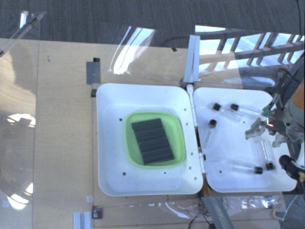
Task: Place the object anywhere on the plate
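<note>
A lime-green square plate sits in the middle of the left white bin. A dark grey ribbed block lies flat on the plate, turned slightly. Several clear vials with black caps lie in the right bin: one near its left wall, two at the back, one on the right and one at the front. My gripper hangs low over the right side of the right bin, just above the right-hand vial. Nothing shows held in it.
A raised divider separates the two bins. A grey metal post stands behind the bins at their joint. The arm's body covers the right bin's right edge. A small dark bracket sits on the wooden bench to the back left.
</note>
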You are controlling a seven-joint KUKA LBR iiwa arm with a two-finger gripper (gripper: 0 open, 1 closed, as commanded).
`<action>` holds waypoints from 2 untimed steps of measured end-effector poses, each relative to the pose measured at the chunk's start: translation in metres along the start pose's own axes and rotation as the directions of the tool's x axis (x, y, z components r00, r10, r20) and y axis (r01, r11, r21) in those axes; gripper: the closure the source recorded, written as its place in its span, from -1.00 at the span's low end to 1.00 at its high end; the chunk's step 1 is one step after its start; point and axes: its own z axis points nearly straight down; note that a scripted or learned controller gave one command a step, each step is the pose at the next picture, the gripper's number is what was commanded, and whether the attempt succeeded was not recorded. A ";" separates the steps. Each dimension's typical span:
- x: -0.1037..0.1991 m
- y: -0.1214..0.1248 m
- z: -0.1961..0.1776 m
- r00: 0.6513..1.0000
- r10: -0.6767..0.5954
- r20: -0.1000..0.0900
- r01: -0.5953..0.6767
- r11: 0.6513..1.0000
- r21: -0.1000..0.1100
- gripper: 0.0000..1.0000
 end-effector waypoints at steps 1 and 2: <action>-0.027 0.009 0.022 1.000 -0.025 0.001 0.025 1.000 0.001 -1.00; -0.027 0.011 -0.005 0.999 -0.034 0.001 0.034 0.999 -0.002 -1.00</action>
